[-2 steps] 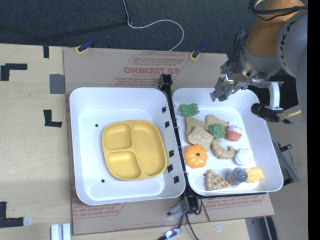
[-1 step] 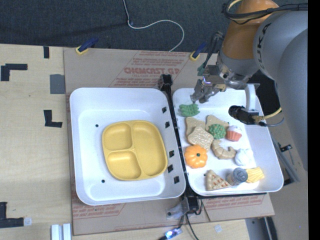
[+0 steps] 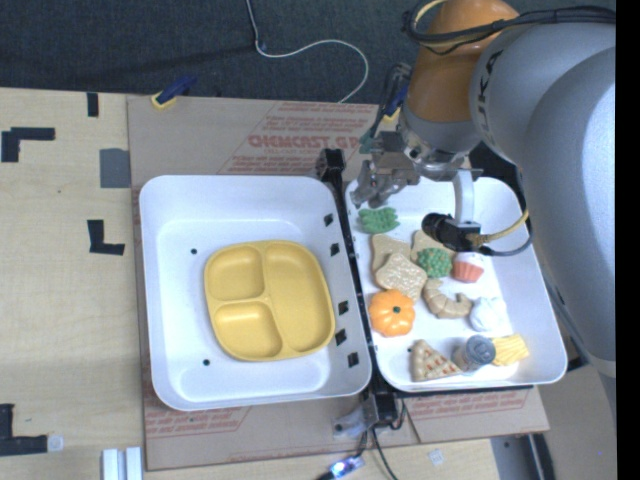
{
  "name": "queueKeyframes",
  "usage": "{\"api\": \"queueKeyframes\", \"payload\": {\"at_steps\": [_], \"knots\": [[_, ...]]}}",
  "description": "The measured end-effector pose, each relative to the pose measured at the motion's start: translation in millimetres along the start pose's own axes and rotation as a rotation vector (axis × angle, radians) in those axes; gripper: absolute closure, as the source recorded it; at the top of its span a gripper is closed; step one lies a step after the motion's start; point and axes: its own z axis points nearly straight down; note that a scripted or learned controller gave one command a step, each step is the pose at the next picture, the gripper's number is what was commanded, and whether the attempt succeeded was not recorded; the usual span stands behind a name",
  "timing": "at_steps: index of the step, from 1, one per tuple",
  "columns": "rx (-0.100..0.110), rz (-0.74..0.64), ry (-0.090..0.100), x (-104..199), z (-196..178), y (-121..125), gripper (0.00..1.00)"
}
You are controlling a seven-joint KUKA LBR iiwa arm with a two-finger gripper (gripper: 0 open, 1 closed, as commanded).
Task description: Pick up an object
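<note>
My gripper (image 3: 380, 194) hangs over the far left corner of the right bin (image 3: 535, 298), just above a green leafy toy (image 3: 378, 219). Its fingers point down at that toy, and nothing shows between them. Toy foods lie in the right bin below it: a tan cracker (image 3: 401, 273), a green broccoli piece (image 3: 434, 261), an orange pumpkin (image 3: 392, 312), a pink cupcake (image 3: 467, 267) and a pizza slice (image 3: 430, 361).
The left bin (image 3: 170, 218) holds a yellow divided plate (image 3: 268, 300). A black divider with clips (image 3: 345, 258) runs between the bins. The arm's grey body (image 3: 560, 118) covers the right bin's far right side. A yellow corn piece (image 3: 510, 349) lies at the near right.
</note>
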Motion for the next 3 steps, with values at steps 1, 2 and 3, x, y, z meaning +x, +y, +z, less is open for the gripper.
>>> {"api": "queueKeyframes", "payload": {"at_steps": [1, 2, 3], "knots": [[-0.002, -0.001, 0.001, 52, -16, -2, 1.0], [-0.001, 0.0, 0.0, 98, -17, -5, 1.0], [0.001, 0.005, -0.003, 91, -1, 3, 1.0]]}}
